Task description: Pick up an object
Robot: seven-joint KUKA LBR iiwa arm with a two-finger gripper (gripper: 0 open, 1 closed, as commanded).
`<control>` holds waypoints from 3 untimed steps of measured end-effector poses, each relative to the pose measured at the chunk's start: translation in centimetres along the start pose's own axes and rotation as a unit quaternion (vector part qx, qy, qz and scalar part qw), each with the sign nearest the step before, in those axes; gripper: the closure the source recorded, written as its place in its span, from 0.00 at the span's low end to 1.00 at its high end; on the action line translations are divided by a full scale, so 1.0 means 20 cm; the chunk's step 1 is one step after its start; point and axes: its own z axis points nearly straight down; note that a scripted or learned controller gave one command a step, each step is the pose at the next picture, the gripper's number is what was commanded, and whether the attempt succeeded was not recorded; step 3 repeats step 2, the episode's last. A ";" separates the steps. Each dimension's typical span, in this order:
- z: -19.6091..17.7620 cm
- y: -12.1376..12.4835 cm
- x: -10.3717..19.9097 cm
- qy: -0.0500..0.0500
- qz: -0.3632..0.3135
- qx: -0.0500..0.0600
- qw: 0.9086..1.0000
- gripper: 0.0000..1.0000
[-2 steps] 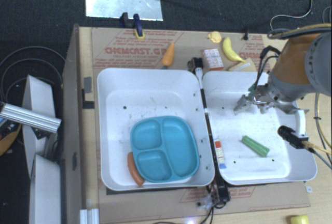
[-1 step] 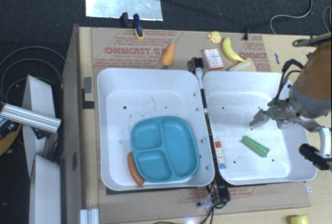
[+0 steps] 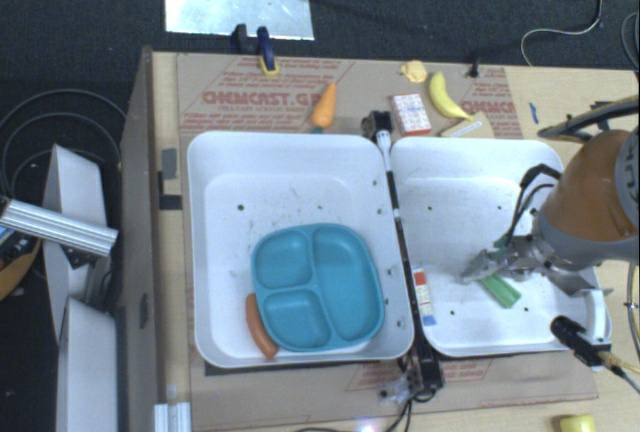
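Holding a blue tray (image 3: 318, 287), the left bin (image 3: 215, 220); right bin (image 3: 450, 190), green object (image 3: 502, 291).

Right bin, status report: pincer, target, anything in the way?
Pincer low in right bin, tips beside green object. Grasp not confirmed. Nothing else close by.

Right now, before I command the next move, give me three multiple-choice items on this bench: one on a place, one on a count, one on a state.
1. Where does the blue plastic divided plate lie?
A. left white bin
B. right white bin
C. cardboard behind the bins

2. How many compartments does the plate have?
A. two
B. three
C. five

3. How does the small green block sit?
A. on the right bin's floor at the tool
B. on the plate
C. outside the bins

Answers: 1 A, it fills the left bin's near half. 2 B, two above, one below. 3 A, it lies just under the tool tip.
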 end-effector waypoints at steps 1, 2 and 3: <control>-0.07 0.01 0.00 0.000 -0.002 -0.002 1.000 1.00; -0.55 0.29 0.48 0.001 -0.009 -0.007 1.000 1.00; -0.55 0.29 0.48 0.001 -0.009 -0.007 1.000 1.00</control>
